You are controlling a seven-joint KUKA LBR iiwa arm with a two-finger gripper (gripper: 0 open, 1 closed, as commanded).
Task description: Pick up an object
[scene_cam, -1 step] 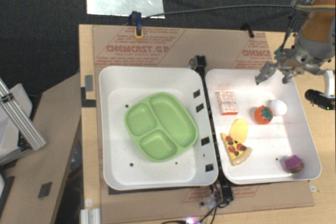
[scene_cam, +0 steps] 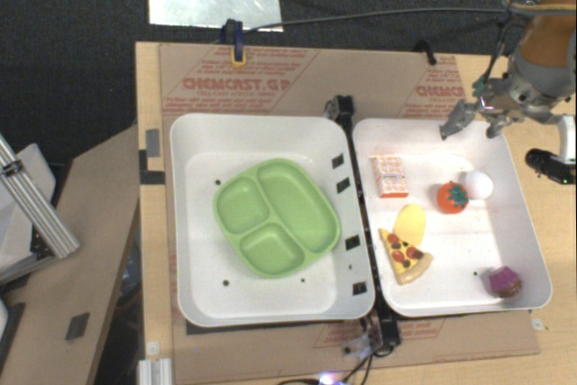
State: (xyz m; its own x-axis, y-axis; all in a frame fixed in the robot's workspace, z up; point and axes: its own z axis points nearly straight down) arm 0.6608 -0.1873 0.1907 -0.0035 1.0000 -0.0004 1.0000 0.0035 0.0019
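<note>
The right bin (scene_cam: 532,230) holds a small pink snack box (scene_cam: 390,175), a red tomato (scene_cam: 453,197), a white egg (scene_cam: 478,185), a yellow piece (scene_cam: 410,220), a pizza slice (scene_cam: 405,254) and a purple object (scene_cam: 505,281). My gripper (scene_cam: 472,122) hangs above the bin's far right corner, open, its two fingers spread with nothing between them. It is well behind the tomato and egg.
The left bin (scene_cam: 194,194) holds a green divided plate (scene_cam: 274,216). A black clip strip (scene_cam: 347,185) joins the two bins. Cardboard (scene_cam: 270,81) lies under both. A black cable (scene_cam: 379,13) crosses behind the bench.
</note>
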